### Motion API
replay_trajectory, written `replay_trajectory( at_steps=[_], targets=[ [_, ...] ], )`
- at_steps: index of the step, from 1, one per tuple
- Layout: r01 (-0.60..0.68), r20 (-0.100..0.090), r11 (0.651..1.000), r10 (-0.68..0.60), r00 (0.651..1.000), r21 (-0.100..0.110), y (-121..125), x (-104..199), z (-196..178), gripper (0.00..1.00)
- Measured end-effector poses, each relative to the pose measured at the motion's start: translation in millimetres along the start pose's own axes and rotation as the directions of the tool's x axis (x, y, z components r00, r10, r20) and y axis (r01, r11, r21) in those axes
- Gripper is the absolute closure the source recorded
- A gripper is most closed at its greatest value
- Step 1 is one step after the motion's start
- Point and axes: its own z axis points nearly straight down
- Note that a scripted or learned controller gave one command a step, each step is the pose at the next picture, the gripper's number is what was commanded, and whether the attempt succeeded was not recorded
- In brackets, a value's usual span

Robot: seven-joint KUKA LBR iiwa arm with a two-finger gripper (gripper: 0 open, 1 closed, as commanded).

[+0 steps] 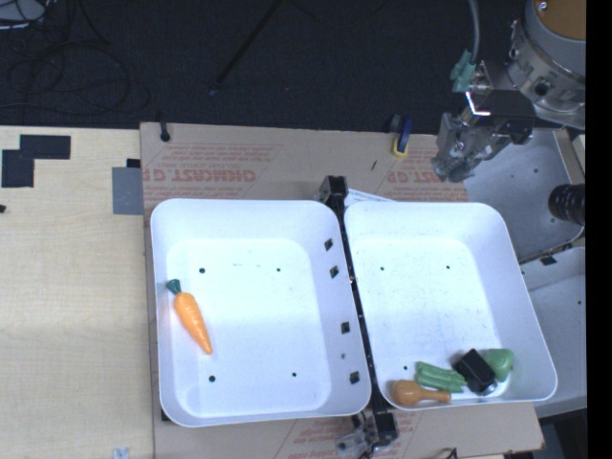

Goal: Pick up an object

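Two white bins (pixel 330 220) sit below the gripper (pixel 457 163), parked high for clearance, finger spread indiscernible, carrot (pixel 192 320) and clustered toys (pixel 459 376) far beneath.

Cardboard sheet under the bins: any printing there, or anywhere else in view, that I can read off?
Cardboard sheet: reddish printed lettering above the left bin, appearing upside down; too blurred to read.
Cardboard above the right bin: a shorter reddish print; unreadable.
Cardboard's front edge: more reddish print; unreadable.
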Motion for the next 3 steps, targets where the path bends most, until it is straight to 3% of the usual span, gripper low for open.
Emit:
replay_trajectory(
  at_steps=[1, 2, 3],
  targets=[
    [-0.01, 0.003, 1.0, 0.01, 1.0, 0.019, -28.6, -12.1, 236.7, 1.0],
    [0.001, -0.002, 1.0, -0.001, 1.0, -0.008, -15.5, 72.1, 147.5, 1.0],
    [-0.005, -0.001, 1.0, 0.005, 1.0, -0.019, 36.6, 68.5, -10.0, 1.0]
  ],
)
